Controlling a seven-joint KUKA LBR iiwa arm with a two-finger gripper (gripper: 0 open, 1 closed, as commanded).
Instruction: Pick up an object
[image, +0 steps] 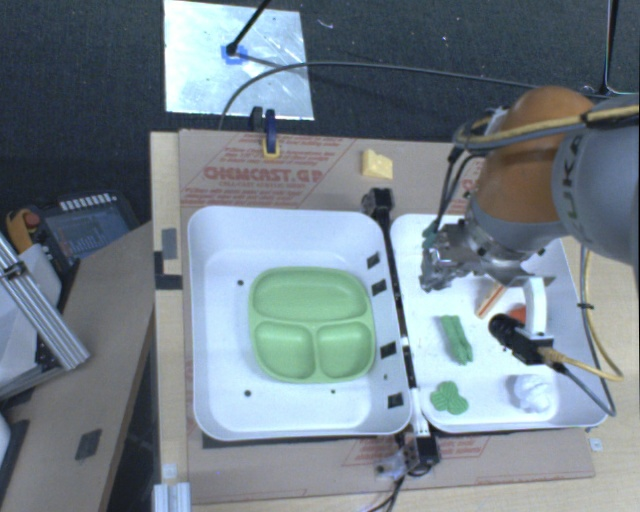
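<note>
My gripper (437, 268) hangs over the upper left part of the right bin (420, 232), under the grey wrist with the orange band. Nothing shows between its tips. A green bar (456, 338) lies in the bin just below and to the right of the gripper. A thin orange stick (489, 298) lies slanted to the gripper's right, partly under the wrist. A green round leafy piece (449, 399) sits near the bin's front edge. A white crumpled lump (531, 392) rests at the front right.
The left bin (215, 300) holds a pale green divided plate (309, 322). A black-clipped divider (389, 300) separates the two bins. A yellow block (377, 163) and a blue and yellow clamp (268, 130) lie on the board behind the bins.
</note>
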